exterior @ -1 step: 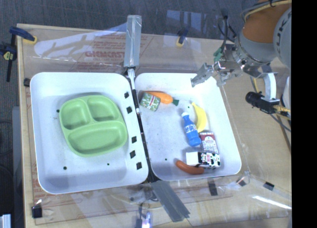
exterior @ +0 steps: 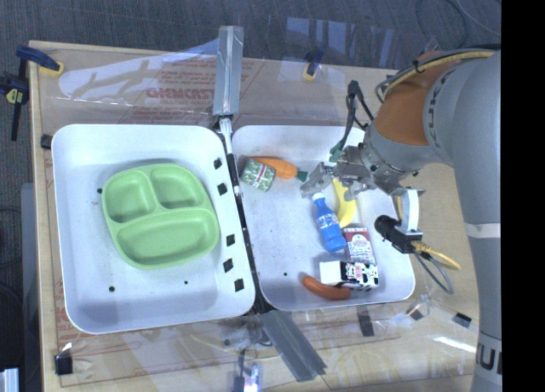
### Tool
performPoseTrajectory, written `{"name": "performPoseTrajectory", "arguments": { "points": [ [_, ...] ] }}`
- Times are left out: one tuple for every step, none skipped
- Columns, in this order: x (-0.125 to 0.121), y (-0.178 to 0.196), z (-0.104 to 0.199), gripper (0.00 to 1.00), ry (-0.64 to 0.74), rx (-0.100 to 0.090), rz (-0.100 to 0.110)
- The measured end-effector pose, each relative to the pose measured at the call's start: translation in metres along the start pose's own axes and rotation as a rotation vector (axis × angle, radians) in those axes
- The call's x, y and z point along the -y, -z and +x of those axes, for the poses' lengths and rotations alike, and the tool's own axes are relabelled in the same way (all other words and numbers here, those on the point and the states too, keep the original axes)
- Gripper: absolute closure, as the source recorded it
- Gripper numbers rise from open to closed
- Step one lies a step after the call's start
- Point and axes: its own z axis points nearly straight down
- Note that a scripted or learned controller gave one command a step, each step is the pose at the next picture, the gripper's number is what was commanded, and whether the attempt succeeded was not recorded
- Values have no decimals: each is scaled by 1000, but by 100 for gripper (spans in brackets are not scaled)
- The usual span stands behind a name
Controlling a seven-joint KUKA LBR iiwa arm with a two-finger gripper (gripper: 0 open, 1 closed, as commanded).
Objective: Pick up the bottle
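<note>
**Bottle Pick — Hand Above the Cap End**

The bottle [exterior: 327, 223] lay flat in the right bin [exterior: 281, 273], blue with a white cap. Its long axis ran from the cap, at the upper left, down and slightly right toward the cartons [exterior: 359, 258]. A yellow item [exterior: 347, 198] lay just beside it on the right, apparently touching.

The hand [exterior: 339, 175] hung at the bottle's cap end, so the bottle extended from the hand toward the near edge of the bin. Nothing was seen between the fingers; whether they were released or clenched could not be told from this angle.

The coming move likely turned on one relation — the hand had to centre over the bottle's body and close across the long axis, not along it. The yellow item left little room on that side.

The left bin [exterior: 77, 279] held a green tray [exterior: 159, 214], well apart.
</note>
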Motion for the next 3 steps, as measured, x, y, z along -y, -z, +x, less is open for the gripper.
{"name": "performPoseTrajectory", "arguments": {
  "points": [
    [44, -62, 11, 0, -93, 0, 0],
    [44, -53, 11, 100, -90, 0, 1],
    [44, -53, 11, 0, -90, 0, 1]
  ]
}}
